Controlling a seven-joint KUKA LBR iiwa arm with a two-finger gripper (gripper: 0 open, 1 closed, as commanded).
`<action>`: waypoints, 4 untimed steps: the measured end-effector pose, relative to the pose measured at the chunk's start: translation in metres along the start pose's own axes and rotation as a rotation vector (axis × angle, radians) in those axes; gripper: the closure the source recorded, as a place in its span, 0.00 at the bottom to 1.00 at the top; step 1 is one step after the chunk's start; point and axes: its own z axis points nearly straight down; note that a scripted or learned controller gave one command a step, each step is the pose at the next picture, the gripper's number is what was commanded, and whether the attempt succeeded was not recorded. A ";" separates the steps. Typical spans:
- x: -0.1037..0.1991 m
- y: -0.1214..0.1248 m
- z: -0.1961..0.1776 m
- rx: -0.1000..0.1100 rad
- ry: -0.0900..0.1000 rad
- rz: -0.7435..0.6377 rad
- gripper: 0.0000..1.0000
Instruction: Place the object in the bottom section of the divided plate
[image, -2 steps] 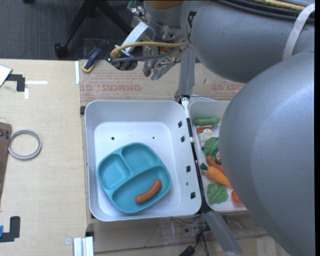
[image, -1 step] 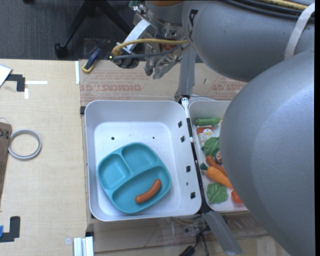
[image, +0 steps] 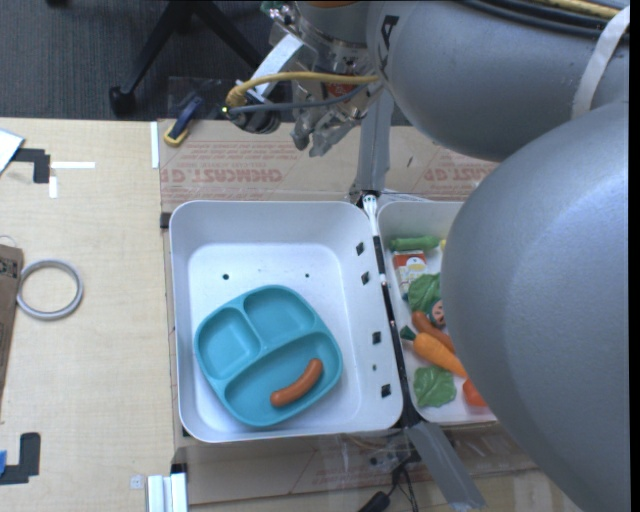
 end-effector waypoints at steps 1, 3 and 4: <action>-0.007 -0.002 0.025 -0.006 0.028 0.255 1.00; 0.001 -0.018 0.008 -0.005 0.030 0.407 1.00; 0.007 -0.015 0.133 -0.004 0.027 0.505 1.00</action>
